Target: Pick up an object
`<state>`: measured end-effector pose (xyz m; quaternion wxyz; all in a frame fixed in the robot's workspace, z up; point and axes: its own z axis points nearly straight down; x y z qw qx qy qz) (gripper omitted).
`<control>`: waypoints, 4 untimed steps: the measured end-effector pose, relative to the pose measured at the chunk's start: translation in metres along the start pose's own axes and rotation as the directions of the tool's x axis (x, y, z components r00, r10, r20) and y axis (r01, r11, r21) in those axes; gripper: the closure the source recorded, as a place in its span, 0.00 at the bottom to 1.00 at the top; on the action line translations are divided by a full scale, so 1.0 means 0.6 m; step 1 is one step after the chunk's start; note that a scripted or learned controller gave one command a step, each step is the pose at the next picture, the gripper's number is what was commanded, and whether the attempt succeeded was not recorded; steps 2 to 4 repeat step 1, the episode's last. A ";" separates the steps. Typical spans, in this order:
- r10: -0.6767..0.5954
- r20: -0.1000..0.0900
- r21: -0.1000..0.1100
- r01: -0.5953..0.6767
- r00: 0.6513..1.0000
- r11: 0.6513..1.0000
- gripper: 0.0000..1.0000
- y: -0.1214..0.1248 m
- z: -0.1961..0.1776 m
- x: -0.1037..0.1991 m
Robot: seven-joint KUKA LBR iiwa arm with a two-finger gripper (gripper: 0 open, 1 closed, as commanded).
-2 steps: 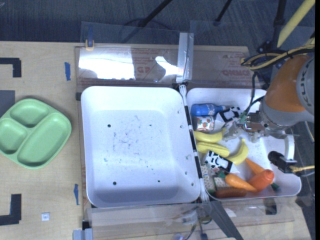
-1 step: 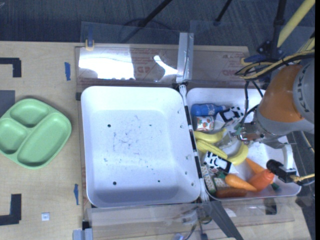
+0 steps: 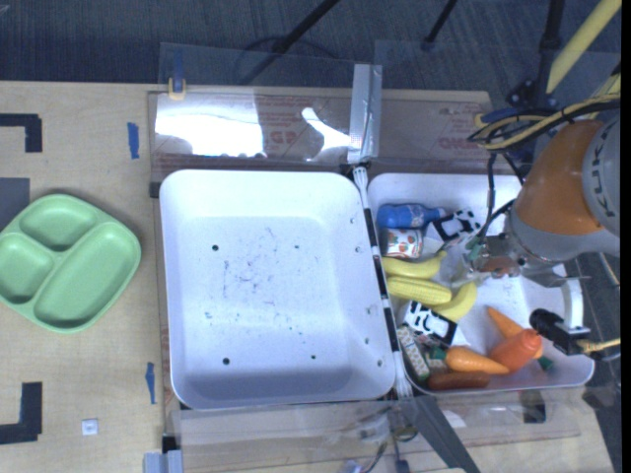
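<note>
Two bananas (image 3: 426, 282) partly hide beneath the blurred end effector (image 3: 471, 261).

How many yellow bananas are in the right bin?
2, lying side by side mid-bin: the upper yellow banana just below the blue-and-white carton, and the lower yellow banana curving toward the arm's gripper. More could be hidden beneath the clutter.

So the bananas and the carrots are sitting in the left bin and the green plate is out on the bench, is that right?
Not quite. The camera view shows the bananas and carrots in the right bin, next to the gripper, not the left bin. The green plate is out on the bench, as you said.
</note>
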<state>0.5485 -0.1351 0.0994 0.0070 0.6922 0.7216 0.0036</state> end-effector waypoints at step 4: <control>-0.015 -0.005 0.015 0.015 1.000 1.000 1.00 0.048 -0.194 0.114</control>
